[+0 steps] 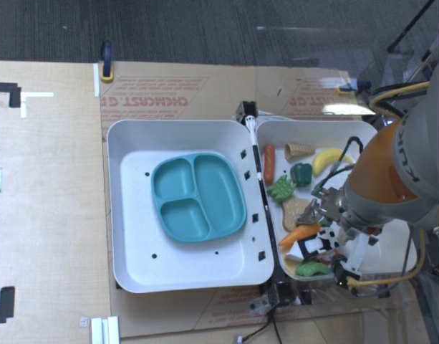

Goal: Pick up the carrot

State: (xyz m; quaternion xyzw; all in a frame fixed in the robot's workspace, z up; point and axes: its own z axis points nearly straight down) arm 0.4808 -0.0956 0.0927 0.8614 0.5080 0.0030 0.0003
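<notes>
I see the two-finger metal gripper (318, 219) low in the right white bin (391, 131). The slender orange carrot (298, 233) lies pinched between its fingertips, tip pointing left.

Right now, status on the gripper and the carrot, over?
Gripper low in right bin, fingers unclear. Carrot lying by its tip, grasp unconfirmed. Bread slice and green leafy toy crowd alongside.

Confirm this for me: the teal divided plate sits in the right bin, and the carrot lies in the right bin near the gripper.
Not quite. The camera view shows the teal divided plate in the left bin, not the right bin. The carrot does lie in the right bin near the gripper.
</notes>
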